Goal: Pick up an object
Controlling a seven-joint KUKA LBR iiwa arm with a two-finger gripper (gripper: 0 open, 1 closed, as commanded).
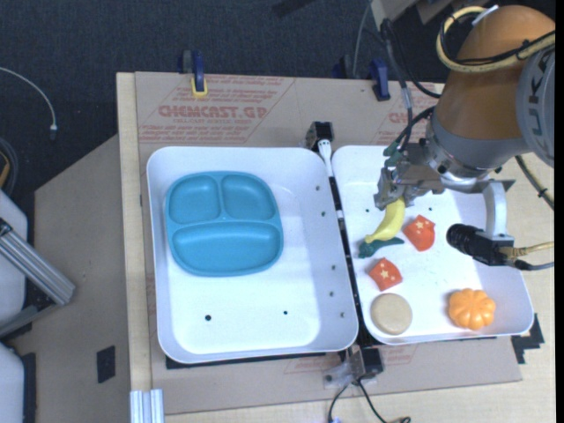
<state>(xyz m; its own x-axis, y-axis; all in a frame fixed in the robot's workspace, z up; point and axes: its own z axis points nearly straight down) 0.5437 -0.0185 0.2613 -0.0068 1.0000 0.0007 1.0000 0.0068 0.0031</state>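
On the desk (132,236), the two white bins sat side by side, the left bin (176,324) and the right bin (520,311) meeting along a dark seam.

Nearest, along the front edge of the right bin, lay a round beige disc (391,313) towards the front-left corner and a small orange pumpkin (471,308) towards the front-right corner, well apart from each other. Just behind the disc was a red strawberry-like piece (386,273) with a green tip. Further back, near the middle of the bin, a second red piece (420,233) sat just beside a banana (388,224). The banana was yellow and curved, with a green end pointing to the front-left; it stood slanted, its upper end rising into the hand.

The hand (396,192) hung over the back half of the right bin, directly above the banana's upper end, which appeared to sit between its fingers; it looked closed on the banana. A black cylindrical part (471,241) of the arm jutted out near the bin's right edge.

In the left bin, a blue divided plate (225,223) with three compartments lay towards the back-left corner.
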